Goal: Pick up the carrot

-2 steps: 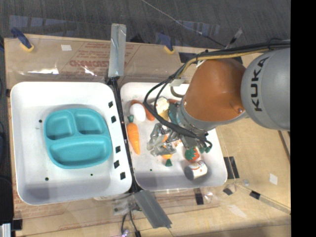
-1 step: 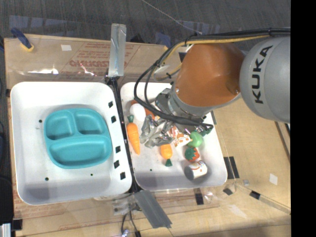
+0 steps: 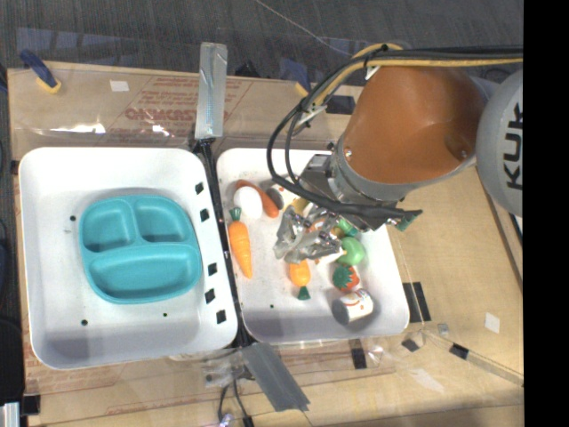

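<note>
Carrot [image 3: 239, 246] lying lengthwise at 9 o'clock side of right bin [image 3: 384, 323], hard against left wall, green top toward 12. Gripper [image 3: 302, 243] low over toy clutter mid-bin, just beside small orange piece [image 3: 300, 274] at 6; opening hidden, cannot tell. Likely light, rigid plastic, smooth tapered skin, prone to slip. Best pinched across thick upper body, wall crowding one side.

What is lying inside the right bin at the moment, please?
In the right bin: a carrot by its left wall, more toy food, and the gripper. The arm covers its upper right part.
</note>
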`<state>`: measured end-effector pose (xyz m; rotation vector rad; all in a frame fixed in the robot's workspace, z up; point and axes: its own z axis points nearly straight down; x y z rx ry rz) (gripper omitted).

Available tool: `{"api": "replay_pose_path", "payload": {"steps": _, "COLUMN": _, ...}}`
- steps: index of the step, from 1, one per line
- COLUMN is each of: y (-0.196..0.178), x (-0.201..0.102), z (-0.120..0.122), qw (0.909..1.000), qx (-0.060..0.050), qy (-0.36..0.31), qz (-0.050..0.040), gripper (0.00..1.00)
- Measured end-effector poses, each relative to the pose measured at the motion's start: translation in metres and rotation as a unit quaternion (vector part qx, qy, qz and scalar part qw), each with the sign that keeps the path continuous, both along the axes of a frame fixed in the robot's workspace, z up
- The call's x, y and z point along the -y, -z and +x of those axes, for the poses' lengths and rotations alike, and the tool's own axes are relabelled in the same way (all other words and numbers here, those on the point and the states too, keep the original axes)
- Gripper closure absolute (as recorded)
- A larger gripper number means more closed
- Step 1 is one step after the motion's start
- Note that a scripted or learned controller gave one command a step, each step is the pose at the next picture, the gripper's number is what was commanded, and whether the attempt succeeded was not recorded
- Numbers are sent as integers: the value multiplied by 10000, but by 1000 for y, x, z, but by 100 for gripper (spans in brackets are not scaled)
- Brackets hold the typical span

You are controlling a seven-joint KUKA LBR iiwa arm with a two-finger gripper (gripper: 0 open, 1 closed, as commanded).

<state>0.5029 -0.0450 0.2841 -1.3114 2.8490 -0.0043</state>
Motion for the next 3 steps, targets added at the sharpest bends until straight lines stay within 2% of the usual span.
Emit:
{"api": "replay_pose_path", "payload": {"steps": 1, "y": -10, "x": -1, "z": 1, "qw": 10000, "qx": 13, "qy": -18, "qz": -1, "gripper": 100}}
{"api": "replay_pose_path", "payload": {"steps": 2, "y": -54, "x": 4, "z": 1, "qw": 9884, "qx": -10, "qy": -1517, "qz": -6, "gripper": 100}}
{"api": "replay_pose_path", "payload": {"steps": 3, "y": 62, "x": 16, "z": -27, "qw": 9735, "qx": -63, "qy": -2285, "qz": 16, "gripper": 100}}
